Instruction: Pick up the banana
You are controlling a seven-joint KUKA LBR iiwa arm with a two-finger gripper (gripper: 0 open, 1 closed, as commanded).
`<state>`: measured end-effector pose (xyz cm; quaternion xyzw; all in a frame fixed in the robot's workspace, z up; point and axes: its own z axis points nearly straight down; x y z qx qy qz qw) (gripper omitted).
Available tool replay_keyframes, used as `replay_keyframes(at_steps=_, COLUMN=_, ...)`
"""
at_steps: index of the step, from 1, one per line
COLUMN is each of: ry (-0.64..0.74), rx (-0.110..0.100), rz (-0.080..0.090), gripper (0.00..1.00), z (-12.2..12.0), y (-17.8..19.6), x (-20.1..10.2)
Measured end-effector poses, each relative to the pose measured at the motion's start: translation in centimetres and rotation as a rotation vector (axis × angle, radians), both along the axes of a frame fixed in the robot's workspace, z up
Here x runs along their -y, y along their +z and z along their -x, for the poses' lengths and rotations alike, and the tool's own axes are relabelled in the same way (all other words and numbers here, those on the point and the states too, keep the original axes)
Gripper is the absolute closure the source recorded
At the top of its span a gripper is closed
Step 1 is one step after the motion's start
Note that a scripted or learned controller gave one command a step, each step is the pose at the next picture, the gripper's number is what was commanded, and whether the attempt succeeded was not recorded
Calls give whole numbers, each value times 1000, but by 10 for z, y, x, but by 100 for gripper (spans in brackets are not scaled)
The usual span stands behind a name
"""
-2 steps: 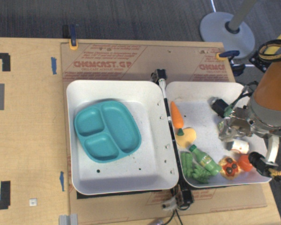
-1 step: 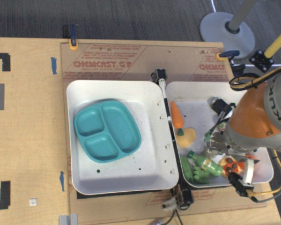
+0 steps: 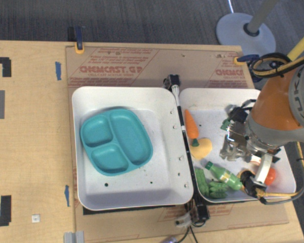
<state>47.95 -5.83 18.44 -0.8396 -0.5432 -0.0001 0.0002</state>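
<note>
The banana (image 3: 201,148) shows as a short yellow piece with a green tip, lying in the right bin (image 3: 213,108) near its left wall, just below the carrot. My gripper (image 3: 234,150) hangs over the middle of the right bin, a little to the right of the banana and apart from it. Nothing is visibly held in it. The grey arm with its orange band (image 3: 276,108) reaches in from the right and hides part of the bin floor.
An orange carrot (image 3: 191,125) lies along the divider. A green bottle (image 3: 224,176) and a green leafy item (image 3: 209,187) sit at the bin's front. A red-orange object (image 3: 269,175) lies under the wrist. The left bin (image 3: 164,184) holds a teal divided plate (image 3: 116,140).
</note>
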Motion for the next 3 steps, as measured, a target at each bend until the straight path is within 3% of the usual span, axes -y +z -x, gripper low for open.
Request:
replay_keyframes(at_steps=1, ry=0, rx=0, rz=0, gripper=0, z=0, y=0, x=0)
replay_keyframes(at_steps=2, ry=433, rx=-2, rz=-1, gripper=0, z=0, y=0, x=-22)
replay_keyframes(at_steps=3, ry=468, rx=-1, rz=-1, gripper=0, z=0, y=0, x=-78)
